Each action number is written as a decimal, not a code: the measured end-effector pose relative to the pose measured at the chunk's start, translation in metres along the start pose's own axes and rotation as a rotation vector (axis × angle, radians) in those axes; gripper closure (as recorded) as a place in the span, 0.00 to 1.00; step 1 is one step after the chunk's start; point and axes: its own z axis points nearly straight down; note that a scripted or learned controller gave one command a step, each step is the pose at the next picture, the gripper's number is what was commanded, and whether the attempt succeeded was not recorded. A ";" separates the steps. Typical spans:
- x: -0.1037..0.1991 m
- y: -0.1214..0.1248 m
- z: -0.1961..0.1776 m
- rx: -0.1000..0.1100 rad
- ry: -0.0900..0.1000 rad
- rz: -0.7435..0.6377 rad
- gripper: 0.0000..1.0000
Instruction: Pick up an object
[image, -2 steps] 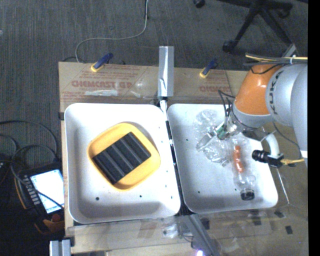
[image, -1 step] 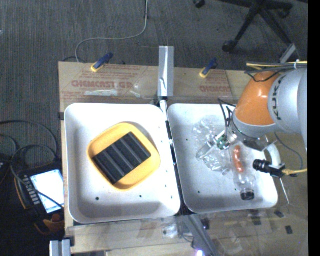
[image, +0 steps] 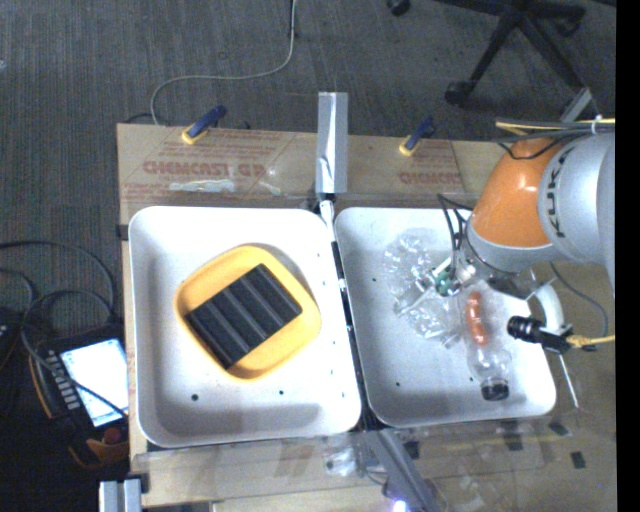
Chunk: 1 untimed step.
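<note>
You are at the approach step: the arm (image: 560, 200) hangs over the right bin (image: 400, 395); the jaws (image: 455, 275) seem buried in crumpled clear plastic (image: 415, 275), their spread impossible to tell; the clear bottle (image: 482, 345) lies at their five o'clock, apart; next, confirm a catch.

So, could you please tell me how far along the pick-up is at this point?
Done: the arm has reached over the right bin. In hand: nothing visibly; the gripper sits low among crumpled clear plastic. Left: lifting something; the clear bottle and yellow tray lie untouched.
</note>
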 end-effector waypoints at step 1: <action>0.043 0.092 -0.084 0.011 0.007 -0.109 1.00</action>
